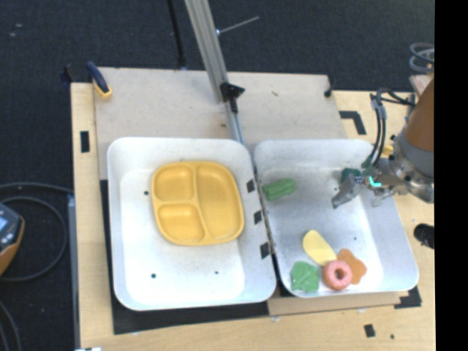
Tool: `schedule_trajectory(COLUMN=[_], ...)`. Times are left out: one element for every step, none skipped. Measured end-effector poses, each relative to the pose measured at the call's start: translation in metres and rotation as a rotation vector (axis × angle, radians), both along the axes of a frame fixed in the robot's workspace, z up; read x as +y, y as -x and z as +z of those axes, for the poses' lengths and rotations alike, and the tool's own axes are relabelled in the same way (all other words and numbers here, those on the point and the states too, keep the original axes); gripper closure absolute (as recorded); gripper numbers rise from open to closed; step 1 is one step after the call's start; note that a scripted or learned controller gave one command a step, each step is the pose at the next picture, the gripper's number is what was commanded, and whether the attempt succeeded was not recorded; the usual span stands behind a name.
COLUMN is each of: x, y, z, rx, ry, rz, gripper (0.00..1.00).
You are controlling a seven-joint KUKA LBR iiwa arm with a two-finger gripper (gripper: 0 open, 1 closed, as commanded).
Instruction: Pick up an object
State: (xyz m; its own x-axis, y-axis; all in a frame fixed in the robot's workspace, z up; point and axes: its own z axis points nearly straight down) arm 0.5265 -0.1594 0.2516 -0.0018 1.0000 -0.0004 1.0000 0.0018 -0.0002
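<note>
Right, we see the gripper [351, 190] over the upper right part of the right bin [314, 152], reaching in from the frame's right edge. We count two grey fingers [342, 195] pointing down and left, spread apart with nothing between them, so it's open and carrying nothing. Behind it sit the grey wrist and an orange band [423, 126] at the frame's right edge.

Closest object: a green piece [278, 189] near the right bin's left wall, well apart from the fingertips. Toward the bin's lower edge we have a cluster: yellow piece [319, 246], green block [306, 276], pink ring [338, 275] and orange piece [354, 265]. The ring touches the orange piece and sits just beside the green block; the yellow piece is just above them.

Left bin [131, 284] holds a yellow divided plate [197, 202], three compartments, lying flat in its upper middle.

A metal pole [208, 46] runs from the frame's top down to between the bins.
</note>
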Motion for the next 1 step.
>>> schedule_trajectory(x=[0.0000], y=[-0.0003], z=[0.0004], rx=[-0.001], ry=[0.000], rz=[0.000], gripper=[0.00])
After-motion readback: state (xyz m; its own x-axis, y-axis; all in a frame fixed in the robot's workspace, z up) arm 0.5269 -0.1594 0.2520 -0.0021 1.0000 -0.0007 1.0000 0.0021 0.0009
